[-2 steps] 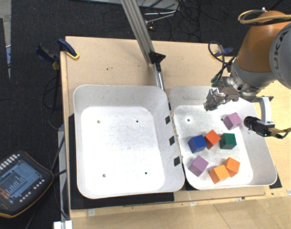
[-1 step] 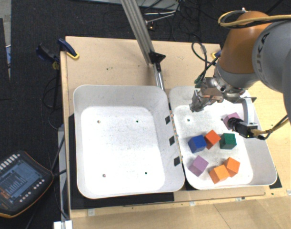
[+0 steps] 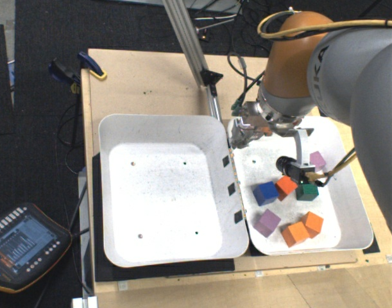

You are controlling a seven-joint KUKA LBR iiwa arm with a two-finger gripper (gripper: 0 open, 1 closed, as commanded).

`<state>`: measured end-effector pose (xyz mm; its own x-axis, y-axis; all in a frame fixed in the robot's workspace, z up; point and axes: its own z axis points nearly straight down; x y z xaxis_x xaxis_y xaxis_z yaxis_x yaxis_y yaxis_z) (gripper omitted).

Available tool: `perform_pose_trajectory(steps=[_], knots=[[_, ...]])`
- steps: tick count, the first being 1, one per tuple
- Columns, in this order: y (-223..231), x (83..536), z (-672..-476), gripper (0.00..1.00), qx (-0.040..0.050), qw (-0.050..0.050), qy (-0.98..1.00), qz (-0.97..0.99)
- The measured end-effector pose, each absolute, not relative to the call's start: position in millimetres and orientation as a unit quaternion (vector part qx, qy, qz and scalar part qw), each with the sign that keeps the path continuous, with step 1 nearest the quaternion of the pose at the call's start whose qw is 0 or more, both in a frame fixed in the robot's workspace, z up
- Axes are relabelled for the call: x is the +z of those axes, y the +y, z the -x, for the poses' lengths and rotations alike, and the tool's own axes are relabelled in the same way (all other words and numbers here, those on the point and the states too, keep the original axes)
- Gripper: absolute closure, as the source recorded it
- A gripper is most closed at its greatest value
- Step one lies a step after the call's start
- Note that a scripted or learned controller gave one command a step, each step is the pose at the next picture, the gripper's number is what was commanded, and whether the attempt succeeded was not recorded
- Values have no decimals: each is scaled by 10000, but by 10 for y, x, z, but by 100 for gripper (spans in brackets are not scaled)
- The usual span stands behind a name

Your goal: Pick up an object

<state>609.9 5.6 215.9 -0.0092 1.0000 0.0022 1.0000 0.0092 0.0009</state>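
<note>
Seven blocks lie in the right bin (image 3: 349,236): blue (image 3: 265,192), green (image 3: 306,192), two purple, three orange. The claw (image 3: 247,130) hangs over the bin's far left corner; its opening cannot be told.

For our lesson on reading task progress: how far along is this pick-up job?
Done: the arm has reached over the right bin. In hand: the gripper sits near that bin's upper-left corner, with no block seen between its fingers. Left: the blue block, purple block and orange blocks all lie on the bin floor, so grasping and lifting remain.
</note>
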Motion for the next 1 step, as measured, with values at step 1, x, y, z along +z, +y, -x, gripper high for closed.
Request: perform_pose_trajectory(steps=[1], knots=[[620, 2320, -6160, 100, -20, -3, -7102, 7040]])
